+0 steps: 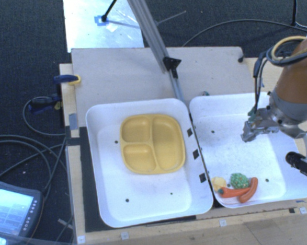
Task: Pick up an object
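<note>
Several small toy foods lie bunched at the near edge of the right bin (pixel 224 156): a green broccoli piece (pixel 239 180), a brown sausage (pixel 249 189), an orange carrot (pixel 229 192) and a yellow piece (pixel 218 183). My gripper (pixel 250 132) hangs over the right bin's middle right part, well behind the foods and apart from them. Nothing shows between its fingers. The arm's orange band (pixel 297 78) rises behind it at the right edge.
A yellow three-compartment plate (pixel 152 143) rests in the left bin (pixel 148 203). A slanted metal pole (pixel 152 30) crosses the bench from the top to the divide between the bins. Cables and a teach pendant (pixel 12 207) lie on the floor at left.
</note>
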Tool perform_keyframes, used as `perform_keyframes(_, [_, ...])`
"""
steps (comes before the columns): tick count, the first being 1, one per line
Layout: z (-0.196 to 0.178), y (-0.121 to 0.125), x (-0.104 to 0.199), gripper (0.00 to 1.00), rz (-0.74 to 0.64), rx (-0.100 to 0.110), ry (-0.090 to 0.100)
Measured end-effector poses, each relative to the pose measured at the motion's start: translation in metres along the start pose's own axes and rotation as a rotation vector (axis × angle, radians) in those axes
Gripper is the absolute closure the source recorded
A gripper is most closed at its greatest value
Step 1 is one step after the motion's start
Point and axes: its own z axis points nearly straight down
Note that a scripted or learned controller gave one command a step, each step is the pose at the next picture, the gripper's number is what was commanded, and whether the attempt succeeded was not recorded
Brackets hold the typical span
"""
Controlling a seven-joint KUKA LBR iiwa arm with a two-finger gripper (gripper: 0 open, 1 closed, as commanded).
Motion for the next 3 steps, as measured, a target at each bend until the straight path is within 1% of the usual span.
perform_keyframes(1, [-0.048,0.008,-0.007,1.00,0.001,0.000,-0.001])
perform_keyframes(2, [-0.036,0.016,0.048,1.00,-0.004,0.006,0.003])
perform_keyframes(3, [-0.043,0.015,0.098,1.00,-0.006,0.005,0.003])
